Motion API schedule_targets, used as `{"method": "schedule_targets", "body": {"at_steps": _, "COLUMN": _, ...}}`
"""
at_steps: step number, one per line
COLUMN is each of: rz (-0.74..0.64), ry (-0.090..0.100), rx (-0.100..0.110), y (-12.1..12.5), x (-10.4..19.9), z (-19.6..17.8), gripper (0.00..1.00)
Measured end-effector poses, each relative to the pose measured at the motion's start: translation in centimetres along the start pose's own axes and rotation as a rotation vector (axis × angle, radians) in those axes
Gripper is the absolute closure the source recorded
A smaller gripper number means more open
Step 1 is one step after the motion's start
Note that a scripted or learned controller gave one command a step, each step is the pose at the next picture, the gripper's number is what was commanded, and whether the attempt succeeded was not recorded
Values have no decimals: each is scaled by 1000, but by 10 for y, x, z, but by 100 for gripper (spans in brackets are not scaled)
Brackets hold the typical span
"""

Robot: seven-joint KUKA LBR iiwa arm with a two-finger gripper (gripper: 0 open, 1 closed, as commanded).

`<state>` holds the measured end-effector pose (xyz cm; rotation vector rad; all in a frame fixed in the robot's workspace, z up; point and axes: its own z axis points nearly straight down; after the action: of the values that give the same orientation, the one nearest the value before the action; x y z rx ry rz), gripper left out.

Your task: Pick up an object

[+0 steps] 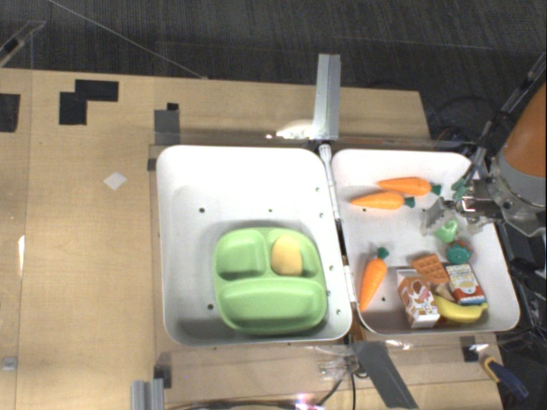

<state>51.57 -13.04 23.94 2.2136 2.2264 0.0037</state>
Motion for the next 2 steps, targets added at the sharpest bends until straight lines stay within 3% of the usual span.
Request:
{"method": "schedule_targets", "body": {"at_steps": 1, "rz": -200, "ry": -1, "rx": -2, "y": 14, "x": -20, "z": 32, "gripper": 0}}
{"method": "schedule_targets", "body": {"at_steps": 2, "rz": -86, "ry": -2, "rx": -4, "y": -14, "x": -10, "z": -41, "gripper": 0}}
